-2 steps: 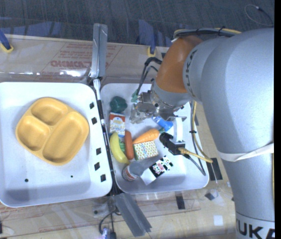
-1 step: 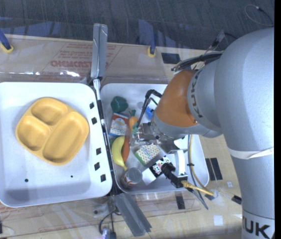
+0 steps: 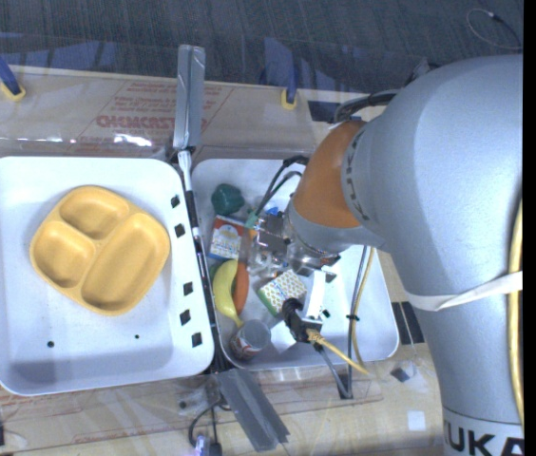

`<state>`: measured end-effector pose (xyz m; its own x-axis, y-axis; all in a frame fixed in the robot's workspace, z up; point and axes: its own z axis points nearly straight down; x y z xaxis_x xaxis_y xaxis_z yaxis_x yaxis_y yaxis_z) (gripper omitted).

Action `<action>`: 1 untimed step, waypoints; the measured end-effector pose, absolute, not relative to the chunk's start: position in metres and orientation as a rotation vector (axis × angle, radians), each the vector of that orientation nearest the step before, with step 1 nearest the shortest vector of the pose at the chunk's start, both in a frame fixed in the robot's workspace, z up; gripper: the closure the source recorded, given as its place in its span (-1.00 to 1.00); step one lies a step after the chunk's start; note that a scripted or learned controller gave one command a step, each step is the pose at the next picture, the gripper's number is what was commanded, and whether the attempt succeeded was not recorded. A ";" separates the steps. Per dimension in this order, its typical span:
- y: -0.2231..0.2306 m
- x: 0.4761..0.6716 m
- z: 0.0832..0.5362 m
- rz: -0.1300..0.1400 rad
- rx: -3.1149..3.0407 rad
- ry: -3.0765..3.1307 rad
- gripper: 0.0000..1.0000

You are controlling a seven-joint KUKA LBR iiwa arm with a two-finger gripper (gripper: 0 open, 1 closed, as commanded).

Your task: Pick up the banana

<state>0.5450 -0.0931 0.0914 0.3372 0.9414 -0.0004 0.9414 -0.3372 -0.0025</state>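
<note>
Yellow banana [image 3: 223,288] lies in the right bin [image 3: 377,335] against its left wall, long axis running near to far. The tool [image 3: 282,255] hangs just right of it, apparently above the clutter; I cannot tell its state.

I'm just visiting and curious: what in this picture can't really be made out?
- Gripper fingers: hidden beneath the arm's wrist, camera view.
- Banana: right side covered by an orange item.
- Right bin: much hidden under the arm.
- Carton print: too small.
</note>
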 end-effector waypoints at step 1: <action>-0.109 0.634 0.092 0.003 -2.522 -1.869 -1.00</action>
